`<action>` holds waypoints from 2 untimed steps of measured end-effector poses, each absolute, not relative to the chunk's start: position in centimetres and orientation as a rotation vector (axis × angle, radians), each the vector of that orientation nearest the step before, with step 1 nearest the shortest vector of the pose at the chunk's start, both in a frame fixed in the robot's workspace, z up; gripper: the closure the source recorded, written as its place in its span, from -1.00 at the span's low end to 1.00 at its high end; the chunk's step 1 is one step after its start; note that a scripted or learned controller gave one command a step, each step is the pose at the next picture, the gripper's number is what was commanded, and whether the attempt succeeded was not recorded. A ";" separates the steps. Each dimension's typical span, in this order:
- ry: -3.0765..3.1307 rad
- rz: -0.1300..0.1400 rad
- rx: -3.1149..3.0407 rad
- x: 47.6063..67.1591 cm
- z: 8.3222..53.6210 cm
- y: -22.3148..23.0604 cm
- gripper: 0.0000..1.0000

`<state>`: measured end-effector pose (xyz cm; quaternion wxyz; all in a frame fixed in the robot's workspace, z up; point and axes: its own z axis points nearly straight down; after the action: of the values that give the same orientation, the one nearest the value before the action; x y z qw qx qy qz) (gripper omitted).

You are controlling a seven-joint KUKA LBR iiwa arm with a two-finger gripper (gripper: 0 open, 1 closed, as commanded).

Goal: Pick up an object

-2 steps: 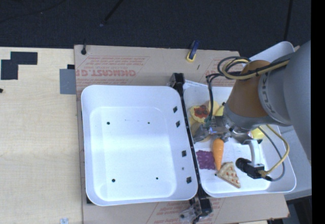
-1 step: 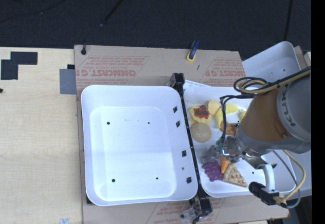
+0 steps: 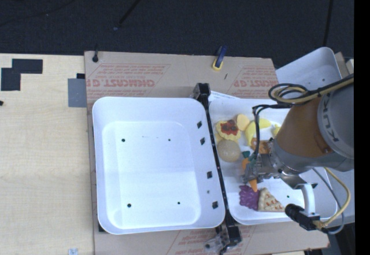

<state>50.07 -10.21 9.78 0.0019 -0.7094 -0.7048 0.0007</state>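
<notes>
The right bin [image 3: 231, 110] holds several toy foods. A yellow piece with a red top [image 3: 228, 128] and a beige oval [image 3: 229, 151] lie near its left wall. Yellow pieces [image 3: 243, 123] lie further back. Purple grapes [image 3: 248, 196] and a pizza slice [image 3: 269, 201] rest near the front rim. My gripper [image 3: 252, 176] is down inside this bin, just above the grapes and right of the beige oval, with a small orange piece [image 3: 253, 186] at its tip. The grey and orange arm [image 3: 309, 129] hides the bin's right half.
The left bin [image 3: 107, 150] stands beside the right one, with a black clamp bar [image 3: 211, 155] between them. Both rest on a cardboard sheet [image 3: 144, 74]. A blue and yellow clip [image 3: 219, 58] sits on its far edge. Cables [image 3: 289, 93] loop over the arm.
</notes>
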 end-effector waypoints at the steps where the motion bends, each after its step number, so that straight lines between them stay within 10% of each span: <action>1: -2.233 -0.011 -2.220 56.6 19.3 -6.6 1.00; 2: -2.219 0.006 -2.213 50.8 18.7 -2.5 1.00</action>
<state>50.80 -2.52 18.68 0.0038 -0.7060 -0.7082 0.0019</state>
